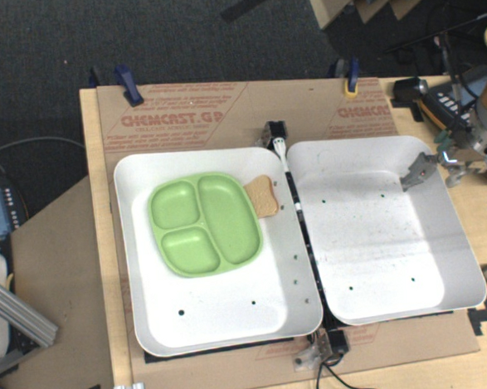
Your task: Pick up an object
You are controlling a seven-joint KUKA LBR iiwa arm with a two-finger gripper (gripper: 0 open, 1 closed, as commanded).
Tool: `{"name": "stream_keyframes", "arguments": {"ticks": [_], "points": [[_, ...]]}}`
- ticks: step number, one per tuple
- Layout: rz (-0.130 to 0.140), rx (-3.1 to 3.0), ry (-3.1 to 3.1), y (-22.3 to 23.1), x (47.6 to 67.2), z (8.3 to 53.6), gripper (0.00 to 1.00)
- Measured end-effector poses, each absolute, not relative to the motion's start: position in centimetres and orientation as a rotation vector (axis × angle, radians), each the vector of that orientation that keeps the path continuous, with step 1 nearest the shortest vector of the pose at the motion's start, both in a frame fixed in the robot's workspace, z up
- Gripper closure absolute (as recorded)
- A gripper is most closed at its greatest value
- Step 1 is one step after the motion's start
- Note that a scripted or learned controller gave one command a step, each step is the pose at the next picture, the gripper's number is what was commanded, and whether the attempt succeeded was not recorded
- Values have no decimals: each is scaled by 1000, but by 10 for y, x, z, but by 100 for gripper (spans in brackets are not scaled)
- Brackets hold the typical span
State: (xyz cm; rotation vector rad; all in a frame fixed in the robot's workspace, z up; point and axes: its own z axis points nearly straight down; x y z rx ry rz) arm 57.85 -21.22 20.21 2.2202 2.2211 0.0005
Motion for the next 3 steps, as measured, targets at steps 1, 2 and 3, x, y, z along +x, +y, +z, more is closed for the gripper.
{"name": "stream_keyframes", "arguments": {"ticks": [1, 2, 3], "points": [[16, 2202, 2213, -186, 586, 383, 0], [13, 2209, 2211, -182, 520, 511, 0], [6, 2217, 2214, -182, 478, 539, 0]]}}
